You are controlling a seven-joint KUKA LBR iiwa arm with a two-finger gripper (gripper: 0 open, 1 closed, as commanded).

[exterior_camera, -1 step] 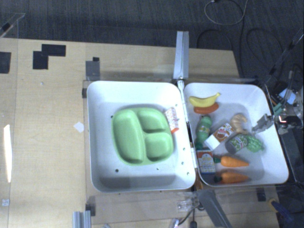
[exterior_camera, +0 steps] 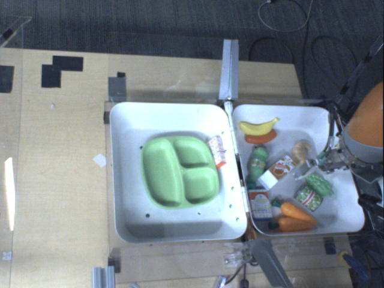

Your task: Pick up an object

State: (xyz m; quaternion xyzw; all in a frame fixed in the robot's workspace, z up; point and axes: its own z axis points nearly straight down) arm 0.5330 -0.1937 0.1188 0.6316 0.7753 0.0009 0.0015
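The right bin point(exterior_camera: 342, 221) holds several toy foods. A yellow banana point(exterior_camera: 258, 125) and a red sausage point(exterior_camera: 261, 138) lie at its far left. A green bottle point(exterior_camera: 258, 164) sits below them, beside a red and white packet point(exterior_camera: 277, 171). A tan piece point(exterior_camera: 301, 150) is in the middle, with a green packet point(exterior_camera: 312, 194) nearer the front. Two orange carrots point(exterior_camera: 294, 216) and a small box point(exterior_camera: 260, 204) are at the front. My gripper point(exterior_camera: 321, 164) hangs low over the bin's right side, between the tan piece and the green packet.
The left bin point(exterior_camera: 126, 209) holds a green divided plate point(exterior_camera: 179, 171) and a small red and white packet point(exterior_camera: 217, 150) against its right wall. The arm with its orange band point(exterior_camera: 367, 125) comes in over the right bin's right rim. A metal post point(exterior_camera: 229, 71) stands behind the bins.
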